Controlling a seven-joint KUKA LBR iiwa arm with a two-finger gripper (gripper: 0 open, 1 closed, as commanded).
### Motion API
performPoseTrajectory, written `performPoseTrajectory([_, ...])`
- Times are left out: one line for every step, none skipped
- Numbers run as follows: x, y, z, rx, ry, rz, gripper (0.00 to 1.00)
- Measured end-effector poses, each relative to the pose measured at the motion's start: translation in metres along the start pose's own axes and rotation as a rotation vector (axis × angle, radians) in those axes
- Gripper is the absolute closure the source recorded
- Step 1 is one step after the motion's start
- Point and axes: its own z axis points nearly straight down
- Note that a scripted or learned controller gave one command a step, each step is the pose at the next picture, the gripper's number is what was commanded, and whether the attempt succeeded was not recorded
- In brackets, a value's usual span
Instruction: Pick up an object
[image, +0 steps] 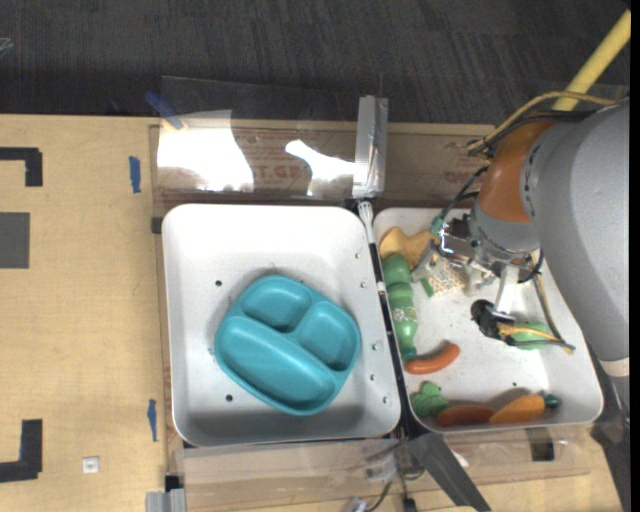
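A teal tray (288, 343) with three compartments lies in the left bin (190, 250). The tabletop (80, 300) bears blue tape (134, 173) and black marks (28, 165). A yellow rod (603, 50) slants top right.

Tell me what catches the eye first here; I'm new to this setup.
The teal divided tray lies tilted in the left bin and dominates the view. The right bin holds toy vegetables: a green one along its left wall, a carrot near the front. The grey arm reaches over that bin, its end effector low near the back.
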Motion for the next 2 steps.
performPoseTrajectory([-0.048,-0.108,-0.003,0.009,0.001,-0.134,0.0])
performPoseTrajectory([-0.042,-0.127,-0.002,-0.009,0.001,-0.136,0.0])
